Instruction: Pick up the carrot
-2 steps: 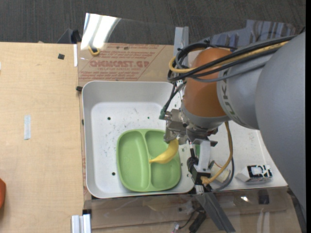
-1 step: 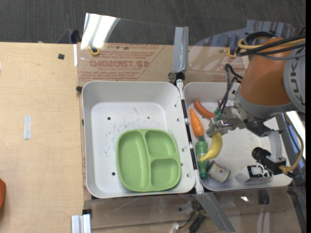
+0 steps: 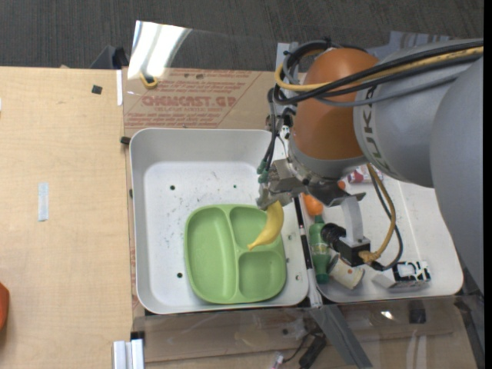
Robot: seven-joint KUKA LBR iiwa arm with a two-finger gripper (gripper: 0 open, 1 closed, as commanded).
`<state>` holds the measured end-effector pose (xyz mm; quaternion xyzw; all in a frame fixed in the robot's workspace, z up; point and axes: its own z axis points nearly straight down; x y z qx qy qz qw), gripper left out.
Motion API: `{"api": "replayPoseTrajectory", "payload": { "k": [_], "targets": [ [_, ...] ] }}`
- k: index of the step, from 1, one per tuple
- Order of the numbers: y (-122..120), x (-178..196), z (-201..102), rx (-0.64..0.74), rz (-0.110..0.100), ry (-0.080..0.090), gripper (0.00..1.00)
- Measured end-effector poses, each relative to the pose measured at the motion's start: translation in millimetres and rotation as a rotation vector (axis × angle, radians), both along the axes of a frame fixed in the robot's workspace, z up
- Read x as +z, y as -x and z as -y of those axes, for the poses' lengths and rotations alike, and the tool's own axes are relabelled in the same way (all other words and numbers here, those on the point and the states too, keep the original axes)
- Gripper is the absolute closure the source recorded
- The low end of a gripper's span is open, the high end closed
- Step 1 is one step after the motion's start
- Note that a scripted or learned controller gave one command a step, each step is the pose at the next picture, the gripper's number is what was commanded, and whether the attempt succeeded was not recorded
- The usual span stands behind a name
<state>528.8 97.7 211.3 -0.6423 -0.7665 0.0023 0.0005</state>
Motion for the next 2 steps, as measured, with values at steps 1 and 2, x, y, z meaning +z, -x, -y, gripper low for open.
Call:
{"api": "replayPoseTrajectory", "payload": {
  "k": [1,2],
  "targets": [
    [-39.1,-20.7,89.2,0.689,0.002,-0.003,1.00],
    [-45.6,-73.3,258.0,0.695,0.003,-0.003,1.00]
  ]
}}
